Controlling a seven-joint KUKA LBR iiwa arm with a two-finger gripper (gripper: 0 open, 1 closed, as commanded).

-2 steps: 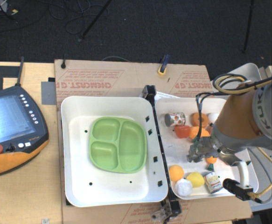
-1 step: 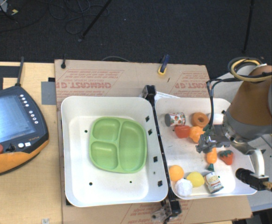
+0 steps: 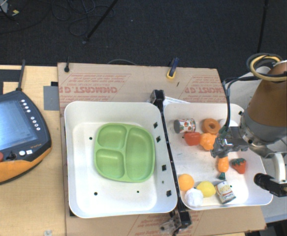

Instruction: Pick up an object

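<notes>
Claw (image 3: 224, 148) low in right bin (image 3: 251, 196), sat among the toys. Finger state: can't tell, dark blob from this angle, nothing visibly clamped btwn fingers. Looks parked directly over small orange carrot-like piece (image 3: 223, 164), prob the pick target; contact unclear. Orange lump (image 3: 208, 141) just beside claw on its left, red piece (image 3: 192, 138) touching that. Strawberry (image 3: 239, 165) just right of carrot. Can (image 3: 185, 126) and donut (image 3: 211, 126) farther back, apart from claw. Near front rim: orange ball (image 3: 186, 182), yellow ball (image 3: 207, 189), white ball (image 3: 193, 197), small carton (image 3: 225, 191). Clutter tight, so neighbour bump likely. Left bin (image 3: 79, 191): green divided tray (image 3: 124, 152), prob drop spot. Pendant (image 3: 13, 134) on table (image 3: 20, 205), well apart.
</notes>
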